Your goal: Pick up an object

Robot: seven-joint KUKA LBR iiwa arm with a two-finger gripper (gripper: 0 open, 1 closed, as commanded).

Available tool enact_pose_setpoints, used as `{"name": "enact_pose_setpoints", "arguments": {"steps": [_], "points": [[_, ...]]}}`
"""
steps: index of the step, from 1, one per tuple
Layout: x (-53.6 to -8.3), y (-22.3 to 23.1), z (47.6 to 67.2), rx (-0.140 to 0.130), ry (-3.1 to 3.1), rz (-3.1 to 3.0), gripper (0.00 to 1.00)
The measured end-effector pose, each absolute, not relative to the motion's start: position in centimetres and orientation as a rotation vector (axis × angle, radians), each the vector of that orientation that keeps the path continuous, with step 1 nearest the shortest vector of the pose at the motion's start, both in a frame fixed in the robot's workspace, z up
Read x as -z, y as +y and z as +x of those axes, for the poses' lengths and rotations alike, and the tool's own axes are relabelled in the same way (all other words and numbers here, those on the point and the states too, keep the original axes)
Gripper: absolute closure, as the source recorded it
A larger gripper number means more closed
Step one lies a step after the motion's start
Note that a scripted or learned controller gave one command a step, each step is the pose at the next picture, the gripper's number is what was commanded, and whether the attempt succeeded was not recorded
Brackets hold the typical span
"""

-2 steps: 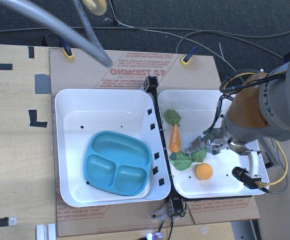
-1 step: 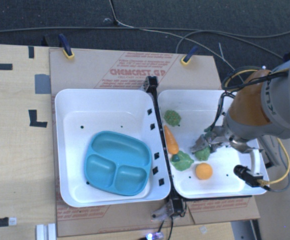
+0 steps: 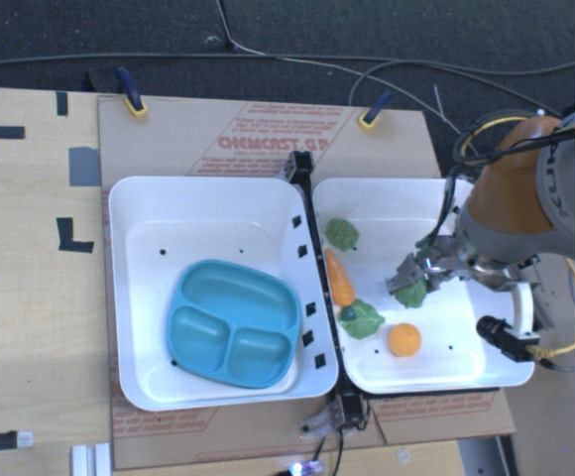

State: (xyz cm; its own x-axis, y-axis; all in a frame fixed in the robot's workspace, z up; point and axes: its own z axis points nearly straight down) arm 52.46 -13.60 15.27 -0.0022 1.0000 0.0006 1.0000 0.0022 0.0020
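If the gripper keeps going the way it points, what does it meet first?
The gripper points left, with a green leafy piece at its tip. Next that way is likely the orange carrot, though depth is unclear.

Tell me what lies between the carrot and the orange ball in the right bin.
In the camera view, a green leafy piece lies between the carrot and the orange ball.

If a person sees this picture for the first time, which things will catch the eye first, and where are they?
The blue tray stands out most: it lies alone in the left bin, with three compartments. Next comes the grey and orange arm, reaching from the right over the right bin, its gripper low at a green piece. Near the divider lie a carrot, two more green pieces and an orange ball.
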Motion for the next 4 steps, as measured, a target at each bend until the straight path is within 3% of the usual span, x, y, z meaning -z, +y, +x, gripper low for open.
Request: {"name": "enact_pose_setpoints", "arguments": {"steps": [3,4], "points": [[-27.3,-14.7,52.6,-0.002,2.223,2.218,1.0],[-27.1,-8.6,53.7,0.0,2.23,2.214,1.0]]}}
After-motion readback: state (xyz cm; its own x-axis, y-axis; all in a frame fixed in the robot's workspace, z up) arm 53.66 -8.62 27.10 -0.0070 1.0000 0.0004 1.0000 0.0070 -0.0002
